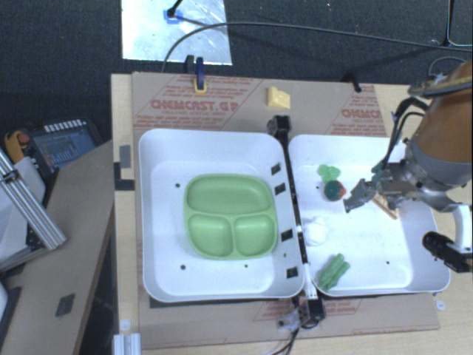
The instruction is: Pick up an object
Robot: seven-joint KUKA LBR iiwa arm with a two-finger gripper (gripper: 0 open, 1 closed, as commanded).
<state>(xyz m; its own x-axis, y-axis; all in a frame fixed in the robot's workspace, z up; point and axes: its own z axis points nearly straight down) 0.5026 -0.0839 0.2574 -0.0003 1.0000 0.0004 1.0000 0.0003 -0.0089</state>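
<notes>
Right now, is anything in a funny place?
Yes. A yellow block sits on the cardboard behind the bins, while the other small things, like the green toy, lie in the right bin.

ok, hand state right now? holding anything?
Hand: cannot be told whether open or closed. It sits over the right bin beside a small teal-and-red ball; nothing visibly held.

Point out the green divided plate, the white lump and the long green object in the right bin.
green divided plate [229,214]: camera view, on its top compartment.
white lump [316,231]: camera view, on its middle.
long green object [332,271]: camera view, at mid-length.
</notes>
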